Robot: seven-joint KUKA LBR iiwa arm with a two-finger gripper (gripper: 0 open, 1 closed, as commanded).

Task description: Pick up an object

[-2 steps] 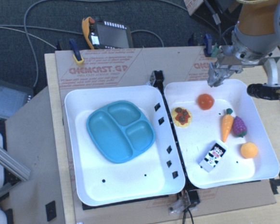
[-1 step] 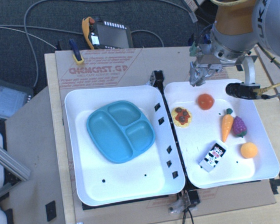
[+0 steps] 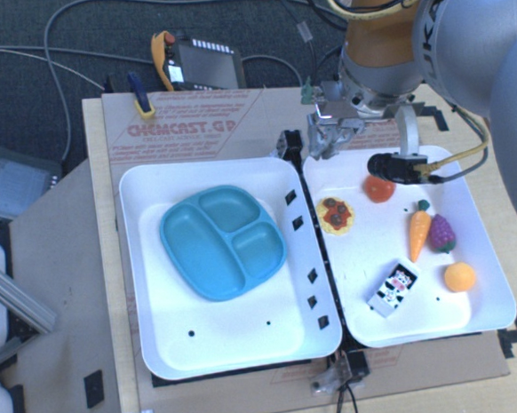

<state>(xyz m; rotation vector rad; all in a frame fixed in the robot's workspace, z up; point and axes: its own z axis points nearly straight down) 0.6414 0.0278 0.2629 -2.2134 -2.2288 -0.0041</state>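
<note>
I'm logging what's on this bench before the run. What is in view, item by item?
Bins: 2, white, side by side on the bench.
Divided plate: 1, blue, in the left bin.
Tomato: 1, red, right bin, far end.
Mini pizza: 1, yellow and red, right bin, by the divider.
Carrot: 1, orange, right bin.
Grapes: 1 bunch, purple, beside the carrot.
Orange: 1, orange, right bin, near end.
Carton: 1, black and white, right bin.
Gripper: 1, grey, above the far end of the divider.
</note>
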